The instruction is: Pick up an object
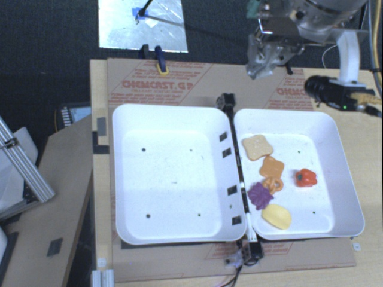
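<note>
Dark carpet-like flooring surrounds the bench (102, 160), whose top is covered by a brown printed board (179, 79) carrying two shallow white bins side by side. High at the far edge of the scene hangs the hand (263, 64), grey and metallic, raised well clear of both bins and holding nothing that can be seen — whether it is released or clenched cannot be told from this angle.

Below the hand, toward the camera, lies the right bin (341, 160), and all five objects rest on its floor. Nearest the hand is a tan bread-shaped piece (257, 146). Just beyond that, further from the hand, sits an orange piece (272, 171), and touching its near-camera side is a purple bunch-shaped toy (260, 195). Farthest from the hand is a yellow lemon-like piece (276, 216), just beside the purple one. A red pepper-like piece (306, 177) lies apart from the others, off toward the arm's side.

The left bin (173, 172) lies below the hand and across the black hinge strip (233, 166) — on the side away from the arm. A silvery sheet (142, 15) lies on the floor beyond the bench, level with the hand and well apart from it.
</note>
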Controlling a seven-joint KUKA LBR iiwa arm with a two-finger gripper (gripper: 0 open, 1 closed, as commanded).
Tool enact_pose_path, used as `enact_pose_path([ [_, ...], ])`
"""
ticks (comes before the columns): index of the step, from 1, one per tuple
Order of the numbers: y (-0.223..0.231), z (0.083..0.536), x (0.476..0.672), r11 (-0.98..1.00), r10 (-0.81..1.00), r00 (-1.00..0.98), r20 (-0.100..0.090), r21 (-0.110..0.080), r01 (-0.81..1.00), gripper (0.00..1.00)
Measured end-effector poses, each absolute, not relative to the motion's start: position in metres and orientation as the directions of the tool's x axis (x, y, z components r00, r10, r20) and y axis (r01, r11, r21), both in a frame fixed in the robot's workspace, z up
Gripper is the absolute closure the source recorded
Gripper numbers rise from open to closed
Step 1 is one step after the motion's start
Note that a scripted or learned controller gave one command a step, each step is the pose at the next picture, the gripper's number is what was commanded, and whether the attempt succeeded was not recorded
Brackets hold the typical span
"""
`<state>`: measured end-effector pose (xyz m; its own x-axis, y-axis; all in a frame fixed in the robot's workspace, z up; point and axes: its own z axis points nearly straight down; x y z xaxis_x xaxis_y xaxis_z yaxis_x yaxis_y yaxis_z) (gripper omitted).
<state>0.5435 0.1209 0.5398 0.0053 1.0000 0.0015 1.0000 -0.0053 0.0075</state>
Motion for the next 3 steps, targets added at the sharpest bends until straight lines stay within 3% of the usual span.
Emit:
enact_pose_path([
  [1,0.185,0.464,0.592,0.007,1.0,-0.007,0.0,-0.001,1.0,1.0],
  [2,0.129,0.462,0.537,-0.002,1.0,0.002,0.0,0.0,1.0,1.0],
  [3,0.162,0.413,0.565,0.005,1.0,-0.005,0.0,-0.001,1.0,1.0],
])
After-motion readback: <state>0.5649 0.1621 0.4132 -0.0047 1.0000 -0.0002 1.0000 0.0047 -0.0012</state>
